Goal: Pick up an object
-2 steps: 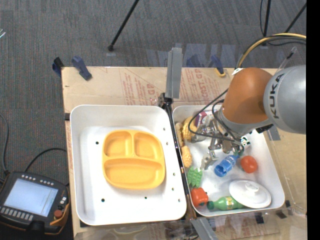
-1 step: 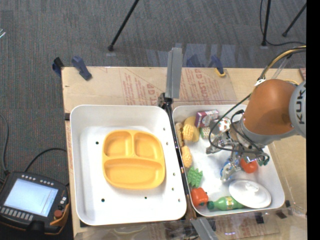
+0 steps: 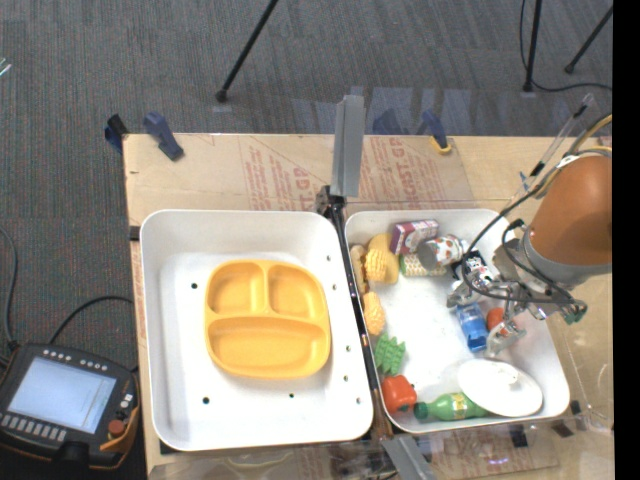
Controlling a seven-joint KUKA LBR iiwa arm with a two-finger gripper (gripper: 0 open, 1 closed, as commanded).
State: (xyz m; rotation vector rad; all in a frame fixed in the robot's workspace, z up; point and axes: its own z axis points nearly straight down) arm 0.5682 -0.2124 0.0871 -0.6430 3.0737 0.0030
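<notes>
Left bin [image 3: 160,268] holds a yellow tray [image 3: 268,318]. Right bin [image 3: 556,368] holds corn [image 3: 381,260], a plate [image 3: 500,387], bottles and toys; the claw [image 3: 490,313] hangs over a blue bottle [image 3: 472,326], grip unclear.

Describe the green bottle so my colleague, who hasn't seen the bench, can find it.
Look in the right bin, along its near wall. The green bottle lies on its side between an orange toy and a white plate. It alone is green with a yellow label.
</notes>
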